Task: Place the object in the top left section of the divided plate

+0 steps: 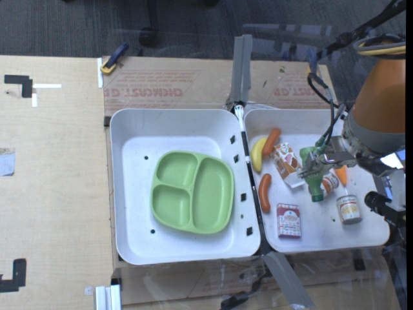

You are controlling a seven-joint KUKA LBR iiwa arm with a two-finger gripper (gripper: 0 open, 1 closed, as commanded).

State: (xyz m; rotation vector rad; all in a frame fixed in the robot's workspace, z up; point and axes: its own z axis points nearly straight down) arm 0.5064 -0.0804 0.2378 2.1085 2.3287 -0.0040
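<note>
The green divided plate lies in the left bin. In the right bin lie a banana, two sausages, a small carton and a can. The hand hovers above a green bottle; its finger state cannot be told.

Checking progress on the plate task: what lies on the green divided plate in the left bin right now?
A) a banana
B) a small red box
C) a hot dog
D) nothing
D: all three sections of the green divided plate show bare green, while the banana, the hot dog and the small red box all lie in the right bin.
</note>
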